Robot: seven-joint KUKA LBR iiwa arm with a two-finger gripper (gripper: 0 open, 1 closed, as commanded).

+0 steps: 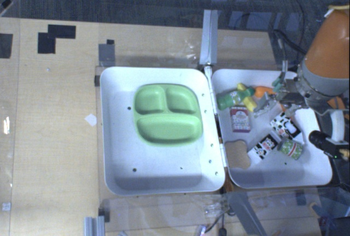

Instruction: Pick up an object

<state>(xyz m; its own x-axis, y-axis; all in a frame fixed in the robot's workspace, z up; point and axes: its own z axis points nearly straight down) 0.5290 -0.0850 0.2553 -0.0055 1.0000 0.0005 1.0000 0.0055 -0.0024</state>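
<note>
Camera view looks down on our two white bins. Our pincer (276,99) hangs low over the right bin (322,175), near its top edge. We cannot tell if it is apart or together, because the arm's big orange band (328,49) and grey wrist crowd that spot. We see nothing held in it.

We may pick any object, and they all lie in the right bin. Just beside the pincer, toward the middle wall, are a green bottle (229,99) and a yellow piece (247,102). A little below those sits a small red box (240,119). Right under the pincer lies a black and white carton (285,124), then a second one (263,147) lower down, with a green can (291,148) beside it. A brown round thing (238,154) rests by the bottom corner, well away from the pincer. The left bin (117,136) holds a green tray (167,113), far off to the side.

We think these are light toy foods, hard and a bit slippery. The carton under the pincer looks easiest. We would squeeze it across its flat sides, in the middle, so it does not tip or pop out.
</note>
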